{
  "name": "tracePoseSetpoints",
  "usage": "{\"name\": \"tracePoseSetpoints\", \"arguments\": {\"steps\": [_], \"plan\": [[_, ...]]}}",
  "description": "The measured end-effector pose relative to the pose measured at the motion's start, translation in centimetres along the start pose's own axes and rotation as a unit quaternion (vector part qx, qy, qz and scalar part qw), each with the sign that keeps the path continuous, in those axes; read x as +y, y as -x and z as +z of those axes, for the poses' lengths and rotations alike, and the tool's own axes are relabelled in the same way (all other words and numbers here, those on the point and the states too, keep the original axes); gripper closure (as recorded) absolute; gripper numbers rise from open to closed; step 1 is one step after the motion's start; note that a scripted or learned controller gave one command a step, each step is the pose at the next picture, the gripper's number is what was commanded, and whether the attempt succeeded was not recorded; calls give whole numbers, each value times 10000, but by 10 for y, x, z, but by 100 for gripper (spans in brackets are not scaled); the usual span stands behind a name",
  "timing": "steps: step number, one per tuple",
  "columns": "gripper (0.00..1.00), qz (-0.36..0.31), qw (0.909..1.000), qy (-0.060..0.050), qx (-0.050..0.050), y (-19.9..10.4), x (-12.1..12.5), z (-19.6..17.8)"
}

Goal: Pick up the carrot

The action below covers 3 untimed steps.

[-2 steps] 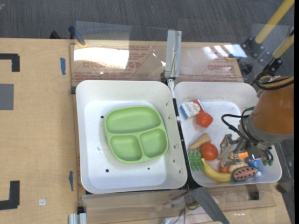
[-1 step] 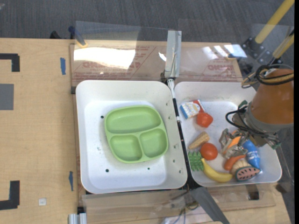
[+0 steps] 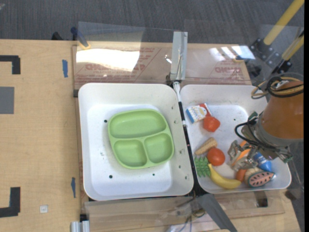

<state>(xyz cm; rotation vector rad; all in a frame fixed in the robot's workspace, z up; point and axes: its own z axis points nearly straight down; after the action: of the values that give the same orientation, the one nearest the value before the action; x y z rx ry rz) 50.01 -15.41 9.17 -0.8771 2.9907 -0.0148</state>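
One arm low in the right bin (image 3: 227,111).
Its pincer (image 3: 245,158) (spread or pinching, I cannot tell) hangs over an orange piece, probably seeking the carrot (image 3: 245,153).

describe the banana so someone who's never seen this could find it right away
Look in the right white bin, along its near edge. The banana lies there, just below a red tomato and beside a green leafy item. It is the one yellow, curved thing among the toys.
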Motion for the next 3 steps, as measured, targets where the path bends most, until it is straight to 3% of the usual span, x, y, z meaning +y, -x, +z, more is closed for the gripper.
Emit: {"name": "tracePoseSetpoints", "arguments": {"steps": [1, 2, 3], "plan": [[100, -1146, 9934, -23, 36, 15, 15, 0], [100, -2464, 9692, -14, 40, 35, 35, 0], [100, -1583, 9873, 91, 61, 43, 96, -92]]}}
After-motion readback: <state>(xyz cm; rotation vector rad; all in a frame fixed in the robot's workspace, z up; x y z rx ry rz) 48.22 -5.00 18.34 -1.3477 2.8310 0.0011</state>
